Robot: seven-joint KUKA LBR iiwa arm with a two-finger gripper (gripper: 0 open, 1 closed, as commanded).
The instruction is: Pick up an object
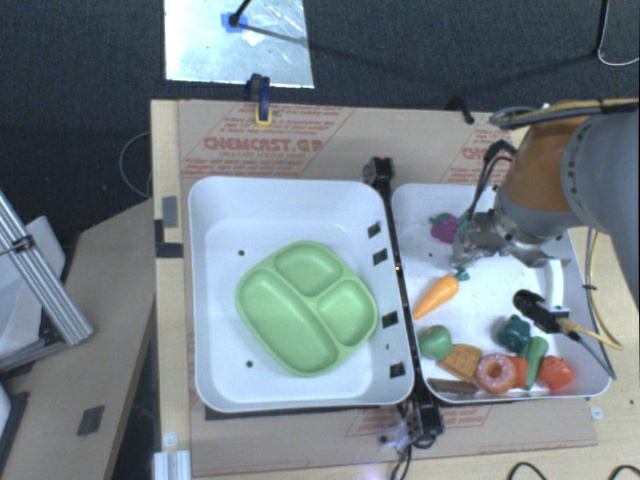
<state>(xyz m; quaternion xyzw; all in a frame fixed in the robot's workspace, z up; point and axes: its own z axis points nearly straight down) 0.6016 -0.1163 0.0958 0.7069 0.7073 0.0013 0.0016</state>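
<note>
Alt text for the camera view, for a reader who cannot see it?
A grey arm's gripper hangs over the right bin, just above a toy carrot, with toy foods heaped along the bin's near edge. The left bin holds a green divided plate.

text: "CHEMCAST GP" in red | on: board [270, 143] under the bins | repeated print at right partly hidden
</note>
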